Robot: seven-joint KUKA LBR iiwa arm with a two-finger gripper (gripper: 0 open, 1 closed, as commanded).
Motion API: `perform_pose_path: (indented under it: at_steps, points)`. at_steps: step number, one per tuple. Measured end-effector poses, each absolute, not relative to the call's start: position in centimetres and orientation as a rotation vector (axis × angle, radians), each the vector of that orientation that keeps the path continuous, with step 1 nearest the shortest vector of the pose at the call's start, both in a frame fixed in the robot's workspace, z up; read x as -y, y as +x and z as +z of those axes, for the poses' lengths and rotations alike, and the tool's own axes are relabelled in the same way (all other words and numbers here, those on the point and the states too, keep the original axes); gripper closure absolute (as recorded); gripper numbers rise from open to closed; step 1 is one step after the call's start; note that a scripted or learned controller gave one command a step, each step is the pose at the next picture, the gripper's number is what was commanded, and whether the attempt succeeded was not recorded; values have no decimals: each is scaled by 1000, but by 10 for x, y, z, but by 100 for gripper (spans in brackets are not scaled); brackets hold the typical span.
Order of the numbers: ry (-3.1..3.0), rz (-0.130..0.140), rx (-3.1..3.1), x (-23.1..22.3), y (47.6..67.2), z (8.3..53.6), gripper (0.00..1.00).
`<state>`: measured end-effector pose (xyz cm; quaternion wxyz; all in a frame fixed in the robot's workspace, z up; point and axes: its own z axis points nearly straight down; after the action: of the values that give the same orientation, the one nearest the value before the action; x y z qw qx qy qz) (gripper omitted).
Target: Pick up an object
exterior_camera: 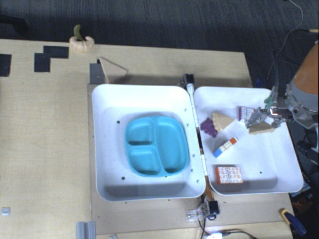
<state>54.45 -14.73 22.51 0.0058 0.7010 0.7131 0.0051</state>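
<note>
We see the gripper (263, 117) in the right bin (279, 156), its fingers closed on a tan block (262, 129). Left of the fingers lie a purple toy (209, 127) and glue stick (225, 147).

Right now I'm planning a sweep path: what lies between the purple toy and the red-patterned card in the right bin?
In the camera view, a small blue, white and orange stick lies between the purple toy and the card.

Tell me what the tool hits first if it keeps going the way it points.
The tool points left across the right bin. Probably the tan wedge first, though the purple card lies very near; height is unclear.
</note>
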Motion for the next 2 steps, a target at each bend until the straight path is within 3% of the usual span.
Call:
perform_pose_path:
  at_steps: [2]
  points:
    - [2179, 25, -2240, 145, 547, 246, 100]
